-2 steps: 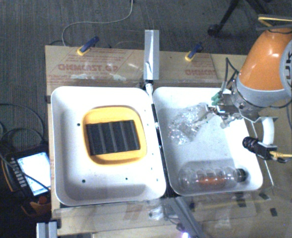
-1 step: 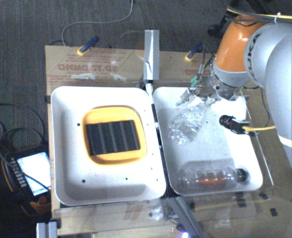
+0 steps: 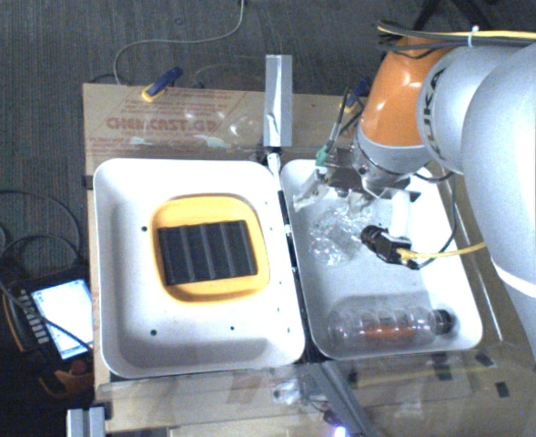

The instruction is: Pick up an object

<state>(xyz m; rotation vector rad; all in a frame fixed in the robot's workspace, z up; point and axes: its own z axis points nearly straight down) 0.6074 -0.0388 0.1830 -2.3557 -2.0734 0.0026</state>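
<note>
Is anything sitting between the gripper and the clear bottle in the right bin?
Nothing visible blocks it. The gripper hovers over crinkled clear plastic at the bin's far end; the bottle lies apart along the near wall.

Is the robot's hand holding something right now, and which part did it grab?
Can't tell. The gripper is low in the right bin, by some crinkly clear plastic, but the wrist hides it.

Bench (image 3: pixel 195 116) w/ brown cardboard top. 2 white bins on it: left bin (image 3: pixel 122 244), right bin (image 3: pixel 318 326), side by side, touching.
</note>
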